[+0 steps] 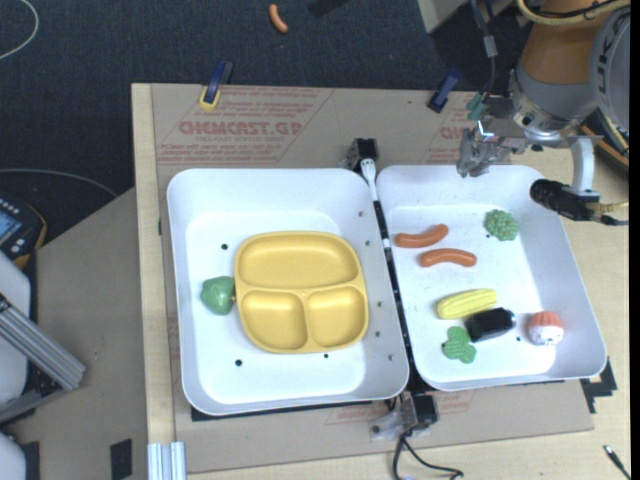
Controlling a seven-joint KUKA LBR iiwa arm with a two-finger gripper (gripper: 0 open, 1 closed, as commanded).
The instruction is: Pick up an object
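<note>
The bench (300,118) is topped with a brown board printed in red lettering. Two white bins sit directly on it, side by side and touching along their inner edges: the left bin (190,268) nearer the left edge, the right bin (575,268) reaching toward the right edge. A yellow-tipped blue clamp (213,85) grips the far edge near the left corner; a second blue clamp (443,91) grips the far edge further right.
</note>
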